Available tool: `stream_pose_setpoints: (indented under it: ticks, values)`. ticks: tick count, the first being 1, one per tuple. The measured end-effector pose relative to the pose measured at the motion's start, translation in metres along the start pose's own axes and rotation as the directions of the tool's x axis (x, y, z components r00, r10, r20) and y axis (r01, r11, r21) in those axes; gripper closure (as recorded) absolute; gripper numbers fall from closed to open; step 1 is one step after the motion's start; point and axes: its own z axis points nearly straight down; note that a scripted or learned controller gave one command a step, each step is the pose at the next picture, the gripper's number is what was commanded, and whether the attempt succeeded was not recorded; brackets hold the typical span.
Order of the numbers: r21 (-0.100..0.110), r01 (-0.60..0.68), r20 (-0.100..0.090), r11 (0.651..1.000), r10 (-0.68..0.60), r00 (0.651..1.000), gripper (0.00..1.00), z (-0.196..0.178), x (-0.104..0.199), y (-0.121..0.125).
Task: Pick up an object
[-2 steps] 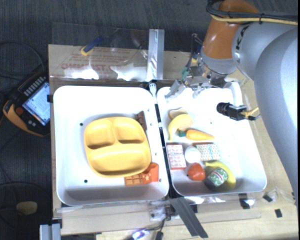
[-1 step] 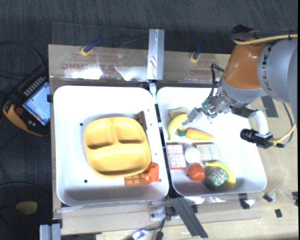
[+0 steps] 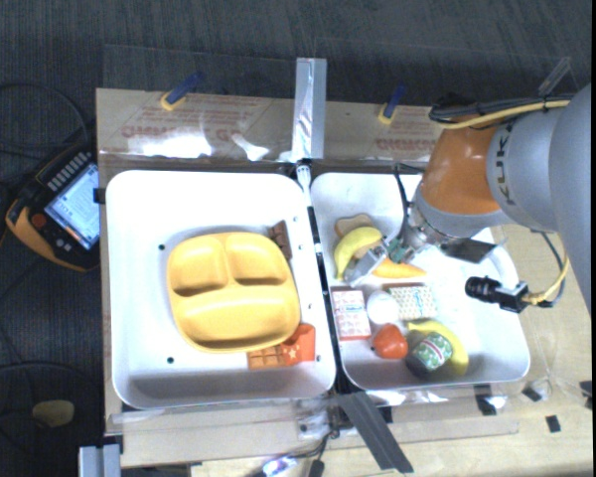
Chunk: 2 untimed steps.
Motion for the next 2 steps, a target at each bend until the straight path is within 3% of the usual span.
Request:
stream_pose_setpoints:
  ticks: [1,2]
  values:
    - [-0.006,-0.001,0.003,1.0,0.001,1.0,1.0,-0.011,-0.001,0.002]
    - [0.011,-0.33,-0.003,0.944,0.33,0.944,1.0,-0.094,0.035,0.071]
